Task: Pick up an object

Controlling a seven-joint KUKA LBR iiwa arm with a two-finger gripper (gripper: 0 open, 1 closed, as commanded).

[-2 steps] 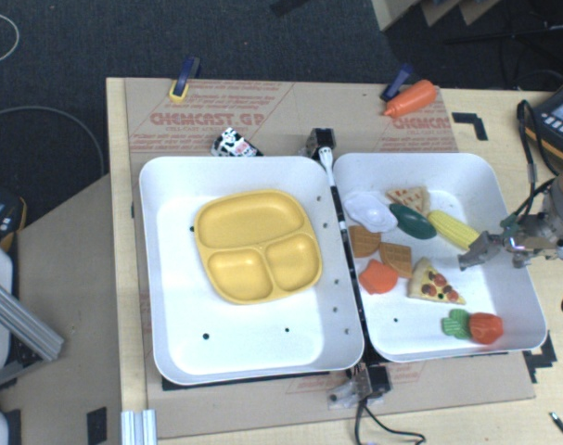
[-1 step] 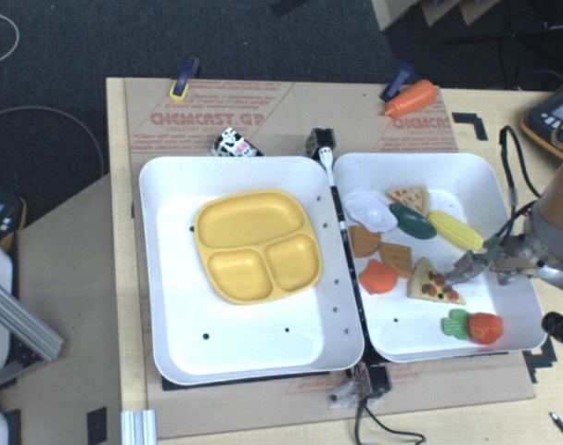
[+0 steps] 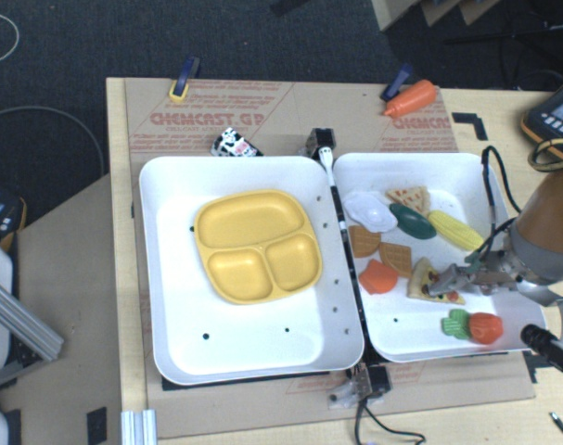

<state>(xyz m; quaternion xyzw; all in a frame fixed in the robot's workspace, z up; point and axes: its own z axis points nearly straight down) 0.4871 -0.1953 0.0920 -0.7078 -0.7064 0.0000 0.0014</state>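
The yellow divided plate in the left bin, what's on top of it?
Nothing lies on the yellow divided plate: all three compartments show bare. It sits alone in the left bin. The plate covers the bin floor beneath it, so what lies under it cannot be seen.

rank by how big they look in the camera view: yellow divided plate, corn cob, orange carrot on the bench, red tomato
1. yellow divided plate, by far the largest
2. corn cob and orange carrot: alike, too close to rank
3. red tomato, smallest
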